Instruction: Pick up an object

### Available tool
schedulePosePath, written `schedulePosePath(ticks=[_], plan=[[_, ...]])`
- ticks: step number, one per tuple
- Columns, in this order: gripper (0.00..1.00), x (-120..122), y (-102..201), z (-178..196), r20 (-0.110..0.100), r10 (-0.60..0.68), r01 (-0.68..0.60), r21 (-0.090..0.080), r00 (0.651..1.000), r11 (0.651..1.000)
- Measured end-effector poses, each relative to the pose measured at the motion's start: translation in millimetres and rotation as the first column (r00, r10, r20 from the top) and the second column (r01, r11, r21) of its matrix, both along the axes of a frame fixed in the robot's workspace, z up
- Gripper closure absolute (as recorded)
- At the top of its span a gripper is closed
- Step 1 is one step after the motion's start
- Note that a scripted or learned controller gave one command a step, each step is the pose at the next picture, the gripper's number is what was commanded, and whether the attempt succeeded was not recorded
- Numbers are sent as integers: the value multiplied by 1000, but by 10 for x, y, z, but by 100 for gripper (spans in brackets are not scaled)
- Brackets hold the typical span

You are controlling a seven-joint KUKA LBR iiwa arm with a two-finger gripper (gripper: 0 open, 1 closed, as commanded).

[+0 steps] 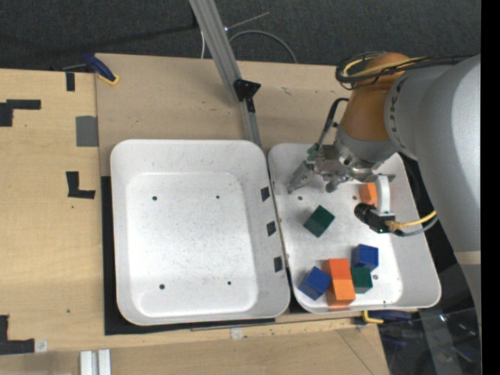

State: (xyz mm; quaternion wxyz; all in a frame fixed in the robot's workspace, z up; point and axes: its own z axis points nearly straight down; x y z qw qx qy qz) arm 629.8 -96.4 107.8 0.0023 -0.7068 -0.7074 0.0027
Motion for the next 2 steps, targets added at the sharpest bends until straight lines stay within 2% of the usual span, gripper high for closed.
schedulePosePath(ticks=[1, 2], plan=[[100, 15, 12, 132, 4, 2, -2, 1, 1000, 1000], [100, -19, -11, 754, 12, 1, -1, 0, 1000, 1000]])
